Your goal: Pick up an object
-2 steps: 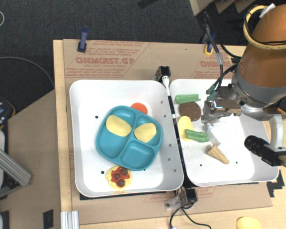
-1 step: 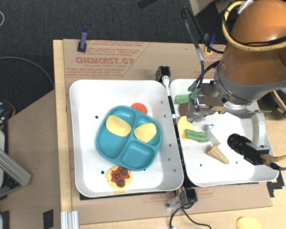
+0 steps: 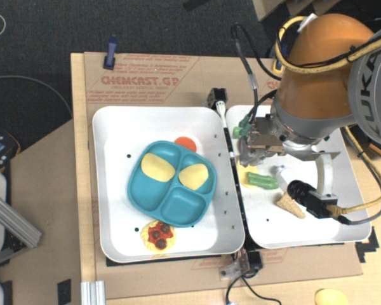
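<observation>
Two white bins sit side by side on the bench. The left bin (image 3: 108, 170) holds a blue divided plate (image 3: 171, 196) with a yellow piece in each of two compartments, an orange disc (image 3: 186, 143) at its far edge and a small toy pizza (image 3: 157, 235) near the front wall. The right bin (image 3: 343, 234) holds the candidates nearest the arm.

The gripper (image 3: 259, 146) hangs over the left part of the right bin, close to the wall shared with the left bin. The wrist body covers it from above, so whether it is spread or closed cannot be told, and nothing is seen held in it.

The green piece (image 3: 261, 181) lies on the bin floor just in front of the gripper, toward the near edge of the view and apart from it. Its long axis runs roughly left to right across the view, slightly tilted. A tan wedge (image 3: 291, 206) lies near it, further front and to the right.

A small green shape at the gripper's left side is possibly another item, but the view is too poor to confirm.

The green piece is judged the likely target. The coming move calls for a short shift toward the front, with the grip set across the piece's narrow width.
</observation>
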Available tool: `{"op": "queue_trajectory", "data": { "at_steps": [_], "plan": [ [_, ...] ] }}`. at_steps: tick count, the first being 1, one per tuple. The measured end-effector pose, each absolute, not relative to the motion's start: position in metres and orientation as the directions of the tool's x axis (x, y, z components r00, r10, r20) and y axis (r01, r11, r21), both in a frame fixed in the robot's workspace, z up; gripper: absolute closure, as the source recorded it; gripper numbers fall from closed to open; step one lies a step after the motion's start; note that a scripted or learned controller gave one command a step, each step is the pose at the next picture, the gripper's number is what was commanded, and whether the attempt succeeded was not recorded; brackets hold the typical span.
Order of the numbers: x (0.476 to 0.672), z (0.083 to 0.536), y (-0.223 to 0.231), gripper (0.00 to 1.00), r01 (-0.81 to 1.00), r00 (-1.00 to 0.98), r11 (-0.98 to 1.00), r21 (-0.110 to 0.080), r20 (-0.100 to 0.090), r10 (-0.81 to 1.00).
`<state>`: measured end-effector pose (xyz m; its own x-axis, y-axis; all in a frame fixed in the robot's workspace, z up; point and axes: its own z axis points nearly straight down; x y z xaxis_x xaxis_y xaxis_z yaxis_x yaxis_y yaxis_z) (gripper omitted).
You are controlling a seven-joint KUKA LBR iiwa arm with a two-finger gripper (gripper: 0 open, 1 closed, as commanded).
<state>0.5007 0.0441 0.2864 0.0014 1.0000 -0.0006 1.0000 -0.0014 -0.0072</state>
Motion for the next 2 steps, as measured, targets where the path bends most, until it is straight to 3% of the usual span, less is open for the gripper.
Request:
{"op": "queue_trajectory", "data": {
  "at_steps": [1, 2],
  "plan": [
    [0.479, 0.350, 0.077, 1.00, 1.000, -0.005, 0.005, 0.007, 0.002, 1.000],
    [0.479, 0.381, 0.137, 1.00, 1.000, -0.008, 0.008, 0.005, 0.003, 1.000]
  ]
}}
